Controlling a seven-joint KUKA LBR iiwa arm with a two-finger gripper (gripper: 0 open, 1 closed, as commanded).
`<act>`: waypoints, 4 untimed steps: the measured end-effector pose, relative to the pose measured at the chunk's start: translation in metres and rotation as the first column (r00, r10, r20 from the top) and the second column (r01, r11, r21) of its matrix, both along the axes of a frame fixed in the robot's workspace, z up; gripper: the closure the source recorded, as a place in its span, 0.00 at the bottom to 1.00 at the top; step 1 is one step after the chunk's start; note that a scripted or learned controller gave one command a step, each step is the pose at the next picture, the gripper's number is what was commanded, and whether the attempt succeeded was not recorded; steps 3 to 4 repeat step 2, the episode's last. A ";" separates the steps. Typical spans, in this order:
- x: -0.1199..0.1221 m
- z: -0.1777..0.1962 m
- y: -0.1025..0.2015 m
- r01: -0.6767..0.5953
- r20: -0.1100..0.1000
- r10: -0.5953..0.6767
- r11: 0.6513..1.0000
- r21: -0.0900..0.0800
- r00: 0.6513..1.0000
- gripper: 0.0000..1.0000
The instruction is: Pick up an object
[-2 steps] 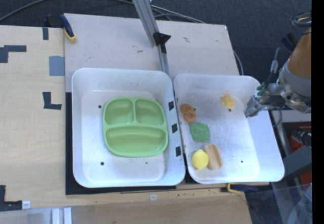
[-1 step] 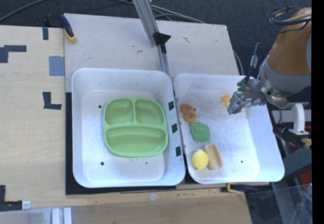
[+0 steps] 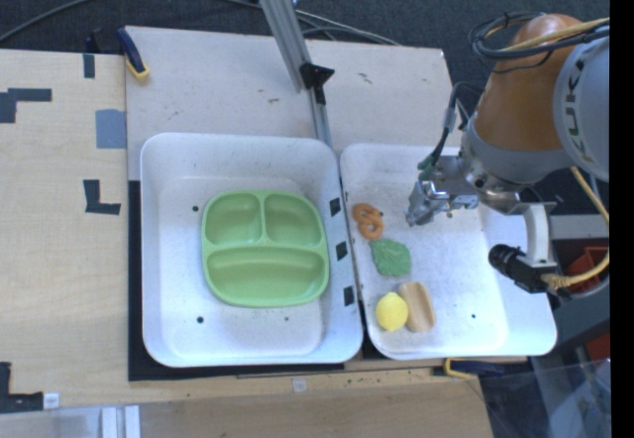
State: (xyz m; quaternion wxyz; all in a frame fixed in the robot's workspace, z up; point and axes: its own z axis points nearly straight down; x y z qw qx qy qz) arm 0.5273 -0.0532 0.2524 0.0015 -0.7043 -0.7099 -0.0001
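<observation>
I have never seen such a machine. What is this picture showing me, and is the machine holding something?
One camera looks down at a slant on a bench with two white bins. The grey and orange robot arm reaches in from the right. Its tool hangs over the right bin, above bare floor, with nothing seen between its parts. That bin holds a pretzel, a green leaf, a yellow lemon and a bread roll. The left bin holds a green divided plate.

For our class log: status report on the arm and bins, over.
Claw low over right white bin, nothing seen held. Orange pretzel, green leaf, yellow lemon, tan bun lie nearby. Path clear.
</observation>
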 end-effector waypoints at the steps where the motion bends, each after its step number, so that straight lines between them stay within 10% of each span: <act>1: 0.005 -0.018 0.049 0.002 -0.002 -0.002 1.000 -0.001 1.000 1.00; 2: 0.003 -0.031 0.100 0.002 -0.003 -0.002 1.000 -0.001 1.000 1.00; 4: 0.003 -0.031 0.100 0.002 -0.003 -0.002 1.000 -0.001 1.000 1.00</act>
